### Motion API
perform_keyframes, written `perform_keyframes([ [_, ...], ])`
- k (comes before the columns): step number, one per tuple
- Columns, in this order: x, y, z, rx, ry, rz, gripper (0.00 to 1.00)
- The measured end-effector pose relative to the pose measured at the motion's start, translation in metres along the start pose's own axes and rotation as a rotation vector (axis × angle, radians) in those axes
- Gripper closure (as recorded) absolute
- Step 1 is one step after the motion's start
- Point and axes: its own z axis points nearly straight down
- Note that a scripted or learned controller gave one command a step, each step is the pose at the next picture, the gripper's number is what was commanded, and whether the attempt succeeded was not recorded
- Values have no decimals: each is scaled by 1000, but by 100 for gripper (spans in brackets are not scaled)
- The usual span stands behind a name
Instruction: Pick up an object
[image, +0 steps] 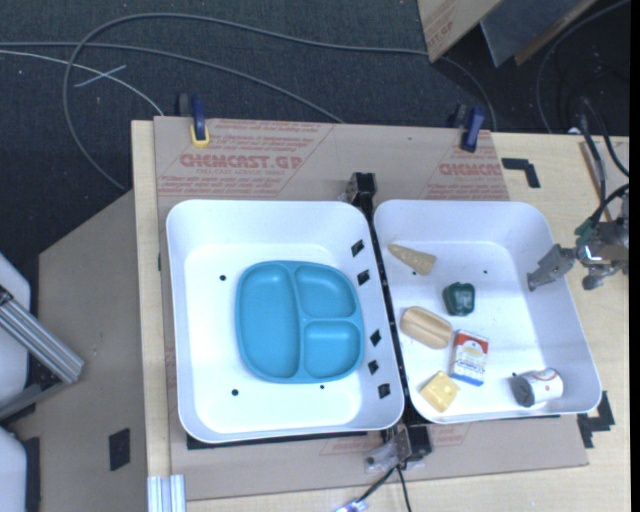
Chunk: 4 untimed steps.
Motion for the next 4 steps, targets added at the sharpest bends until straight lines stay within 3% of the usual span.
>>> perform_keyframes([
  [2,-3,2,112,0,0,1,0],
  [3,-3,4,97,-8,-2,0,100],
  [4,-6,11,35,-14,-6,-1,100],
])
